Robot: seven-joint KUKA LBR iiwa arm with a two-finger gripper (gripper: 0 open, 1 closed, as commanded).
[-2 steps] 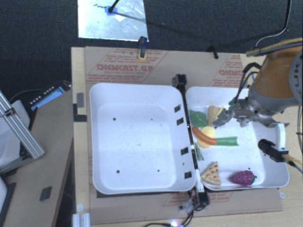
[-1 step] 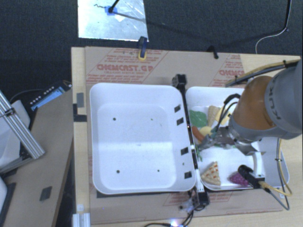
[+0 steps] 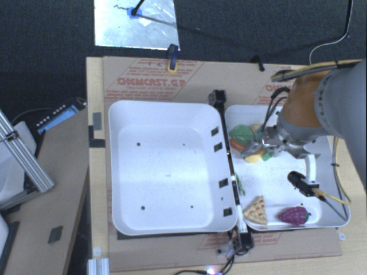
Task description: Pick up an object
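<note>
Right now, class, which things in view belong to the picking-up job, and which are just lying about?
Job: green toy, yellow piece, pizza slice, purple grapes, right bin.
Lying about: left bin, foil sheet, blue-and-yellow clamp.

Pizza slice [image 3: 256, 211], purple grapes [image 3: 293, 215], green toy [image 3: 241, 134], yellow toy [image 3: 253, 158], right bin [image 3: 275, 182]

This looks like a robotics lab. A grey industrial robot arm with an orange band [image 3: 335, 99] reaches over two shallow white plastic bins [image 3: 166, 171] on a counter [image 3: 93, 90] covered by a brown protective sheet printed "CHEMCAST GP" [image 3: 152, 80]. Silver aluminium framing rails [image 3: 23, 162], a loose black cable [image 3: 350, 10] and dark carpet [image 3: 46, 39] surround it.
</note>
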